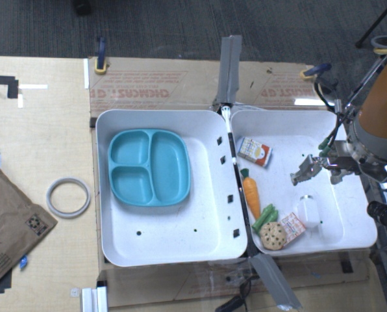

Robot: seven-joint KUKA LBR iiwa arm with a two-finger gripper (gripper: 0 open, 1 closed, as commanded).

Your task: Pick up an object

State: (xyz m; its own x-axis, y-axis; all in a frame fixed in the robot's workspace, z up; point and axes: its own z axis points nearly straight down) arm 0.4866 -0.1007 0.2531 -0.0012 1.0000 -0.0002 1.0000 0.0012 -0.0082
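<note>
My gripper (306, 173) hangs over the middle of the right bin (349, 239), above bare bin floor, with nothing seen in it. Left of it lies a small white and orange carton (254, 151). An orange carrot (250, 195) rests against the bin's left wall, with a green pea pod (266, 214) just below it. Near the front edge are a cookie (272, 236) and a pink and white packet (293, 226). A pale white object (308, 210) sits directly below the gripper in the view.
The left bin (115, 246) holds a blue divided plate (149, 168). A tape roll (68, 196) and a cardboard box (5, 229) lie on the bench at the left. Clamps (100, 64) (317, 71) sit at the back edge.
</note>
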